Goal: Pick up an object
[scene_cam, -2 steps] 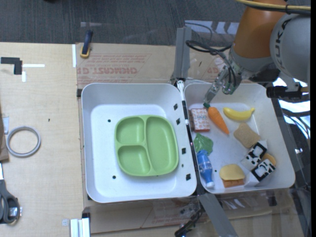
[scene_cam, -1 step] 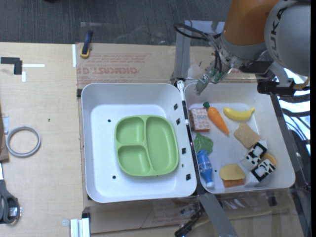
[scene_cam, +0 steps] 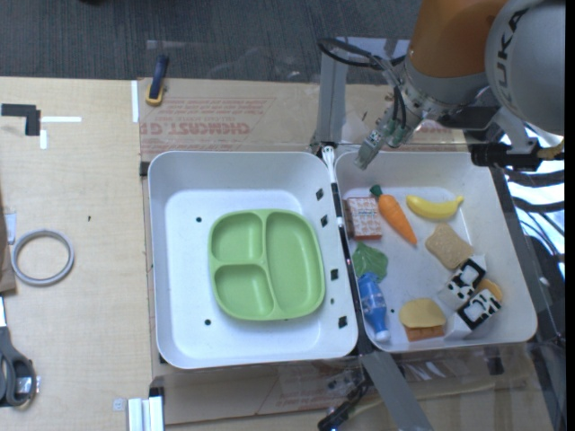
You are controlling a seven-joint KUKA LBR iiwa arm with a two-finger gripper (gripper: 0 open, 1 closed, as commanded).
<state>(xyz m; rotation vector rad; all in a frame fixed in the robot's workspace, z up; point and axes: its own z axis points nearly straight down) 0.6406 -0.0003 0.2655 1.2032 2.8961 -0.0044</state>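
Lowest in the camera view, a blue bottle (scene_cam: pixel 372 304) lies in the right bin (scene_cam: pixel 512 241), close to its left wall. Up from the bottle are a red box (scene_cam: pixel 364 217), a carrot (scene_cam: pixel 395 218) and a banana (scene_cam: pixel 435 206). The gripper (scene_cam: pixel 373 146) hangs above the bin's far left corner, well above the bottle, and holds nothing; how wide it stands I cannot tell. I judge the carrot a good choice: it has free floor around it. The arm should come down straight, because the bin wall and the box are near. To the right of the bottle, bread (scene_cam: pixel 446 245) and dice (scene_cam: pixel 474 296) are crowded.
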